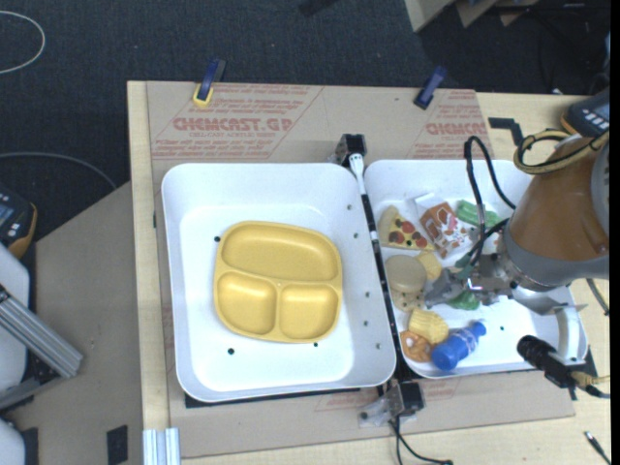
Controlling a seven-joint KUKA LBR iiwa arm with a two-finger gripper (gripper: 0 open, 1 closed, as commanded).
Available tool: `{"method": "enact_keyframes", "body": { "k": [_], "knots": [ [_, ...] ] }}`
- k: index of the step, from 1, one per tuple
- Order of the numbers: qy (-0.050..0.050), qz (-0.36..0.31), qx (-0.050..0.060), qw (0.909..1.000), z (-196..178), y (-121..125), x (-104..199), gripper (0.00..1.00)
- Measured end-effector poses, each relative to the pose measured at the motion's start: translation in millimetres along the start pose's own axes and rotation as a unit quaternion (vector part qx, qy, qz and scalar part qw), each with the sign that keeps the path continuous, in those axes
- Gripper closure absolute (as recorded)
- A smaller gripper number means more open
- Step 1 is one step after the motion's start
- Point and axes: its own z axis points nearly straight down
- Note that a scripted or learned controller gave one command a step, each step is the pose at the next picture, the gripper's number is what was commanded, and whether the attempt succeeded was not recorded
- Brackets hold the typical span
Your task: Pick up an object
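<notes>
Right bin (407,174), contents (pick candidates):
- Blue bottle (455,348), lying on its side nr front edge, touching a yellow toy item (426,326); orange piece beneath, partly hidden.
- Pizza-slice toy (400,231), upper left of bin, beside a red/white printed packet (442,227); packet print too small to read.
- Tan round item (406,274), mid-left.
- Green items (472,211) by the packet & under the jaws; shapes hard to make out.

Gripper (463,287): low over bin centre, among the clutter. Jaws' state: can't tell, blurred & mixed w/ objects. Nothing seen between them.

Arm (557,226): grey/orange, enters from right, covers bin's right part; black cables looped above it.

Left bin (184,260): holds yellow 3-compartment tray (279,281), centred.

Tabletop (155,163): brown sheet at rear, red print "CHEMCAST GP", repeated at right but cut off by bin. Two blue clamps (208,80) on rear edge.
</notes>
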Motion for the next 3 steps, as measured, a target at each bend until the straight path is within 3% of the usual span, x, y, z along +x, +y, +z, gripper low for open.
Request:
{"method": "enact_keyframes", "body": {
  "k": [1, 2, 3],
  "knots": [
    [-0.001, 0.000, -0.002, 1.0000, 44.5, 0.7, 0.4, 0.00],
    [-0.001, 0.001, -0.004, 1.0000, 33.0, 0.4, 0.4, 1.00],
    [-0.002, -0.001, -0.007, 1.0000, -21.8, 4.7, 10.5, 1.00]
  ]
}}
